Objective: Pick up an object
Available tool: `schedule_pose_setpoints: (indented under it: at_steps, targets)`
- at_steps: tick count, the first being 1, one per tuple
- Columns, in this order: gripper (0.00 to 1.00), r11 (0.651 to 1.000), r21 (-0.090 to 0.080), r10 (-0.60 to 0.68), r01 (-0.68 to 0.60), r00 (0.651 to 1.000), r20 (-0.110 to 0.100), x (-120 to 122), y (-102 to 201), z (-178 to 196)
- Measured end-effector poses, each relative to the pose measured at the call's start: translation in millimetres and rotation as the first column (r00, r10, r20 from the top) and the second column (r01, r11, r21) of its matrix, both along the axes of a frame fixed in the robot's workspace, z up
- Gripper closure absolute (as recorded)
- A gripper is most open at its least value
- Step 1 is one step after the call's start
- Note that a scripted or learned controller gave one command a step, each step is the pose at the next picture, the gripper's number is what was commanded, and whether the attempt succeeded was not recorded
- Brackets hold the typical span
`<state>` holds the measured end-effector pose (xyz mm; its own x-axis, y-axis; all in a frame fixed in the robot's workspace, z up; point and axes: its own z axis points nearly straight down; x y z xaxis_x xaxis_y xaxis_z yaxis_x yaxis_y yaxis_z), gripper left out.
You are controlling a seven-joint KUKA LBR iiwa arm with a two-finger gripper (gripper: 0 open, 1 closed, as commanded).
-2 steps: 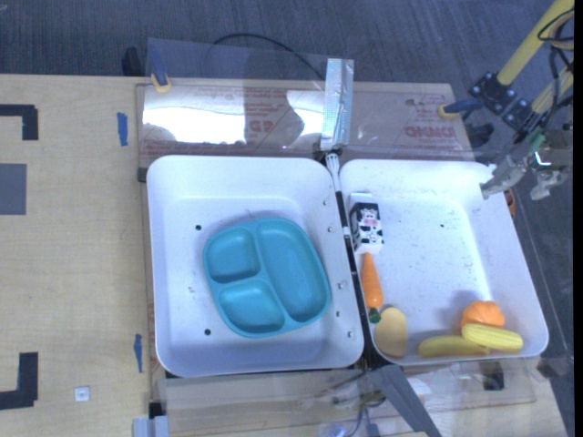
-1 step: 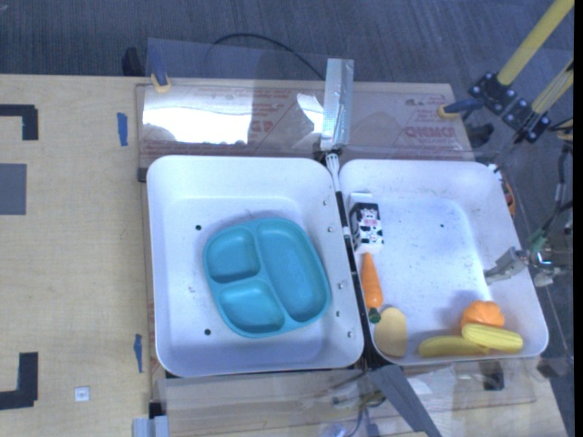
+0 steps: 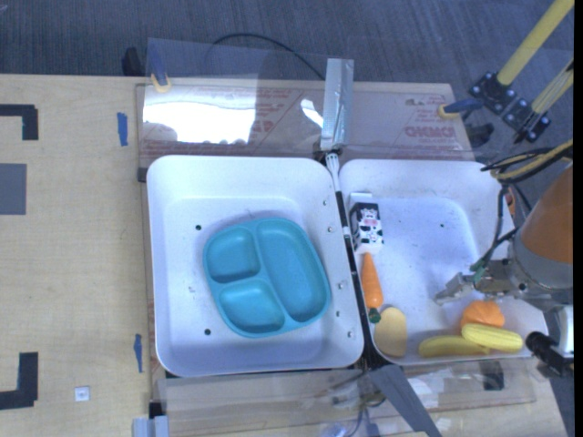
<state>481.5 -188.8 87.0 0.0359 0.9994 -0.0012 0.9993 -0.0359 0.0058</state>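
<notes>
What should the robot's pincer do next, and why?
Probably drop a little toward the orange toy. The pincer hovers just above and left of it in the right bin, holding nothing, and a yellow banana lies close beside it.

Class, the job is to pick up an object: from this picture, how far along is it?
Done: the pincer has reached into the right bin, low over its floor near the orange piece and the banana. In hand: nothing visible between its fingers. Left: grasp and lift one. The carrot, the pear and the cow figure all lie in the bin; the blue tray sits in the left bin.
</notes>
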Motion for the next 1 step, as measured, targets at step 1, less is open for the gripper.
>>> schedule_pose_setpoints:
  at_steps: [1]
  targets:
    - [0.0, 0.998, 0.029, -0.06, 0.06, 0.998, -0.007, 4.4, -14.8, 1.7]
